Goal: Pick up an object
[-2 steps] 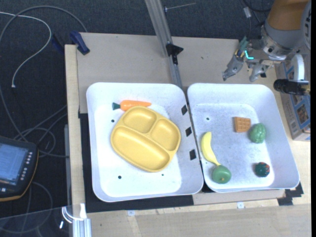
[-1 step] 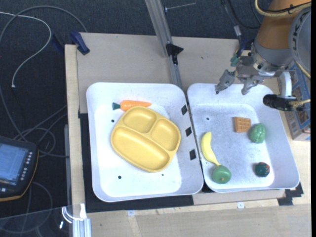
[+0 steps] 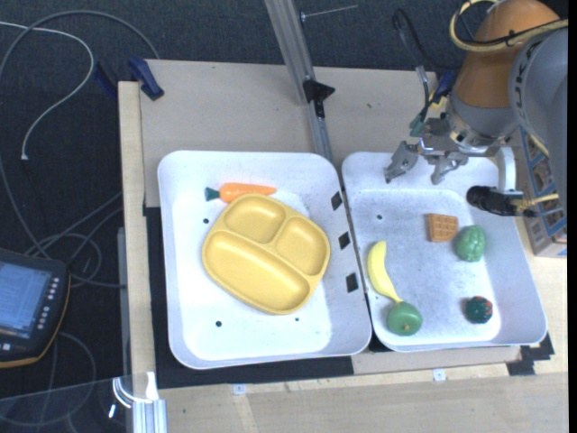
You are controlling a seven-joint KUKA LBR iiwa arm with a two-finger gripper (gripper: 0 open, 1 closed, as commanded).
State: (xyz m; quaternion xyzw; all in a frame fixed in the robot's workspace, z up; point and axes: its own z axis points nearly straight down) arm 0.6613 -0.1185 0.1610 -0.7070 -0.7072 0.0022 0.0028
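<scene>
Bench (image 3: 225,97) wooden, dark carpet around | bins (image 3: 180,332) white | pincer (image 3: 422,162) spread, holding nothing

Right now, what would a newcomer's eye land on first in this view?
Probably the yellow divided plate in the left bin, with a carrot lying just above it. Next, the end effector hanging open over the right bin's upper edge, apart from the banana and apple.

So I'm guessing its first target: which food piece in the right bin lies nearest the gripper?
The tan waffle piece. It sits just below the open gripper, while the green lump, banana, green apple and strawberry lie farther down.
</scene>
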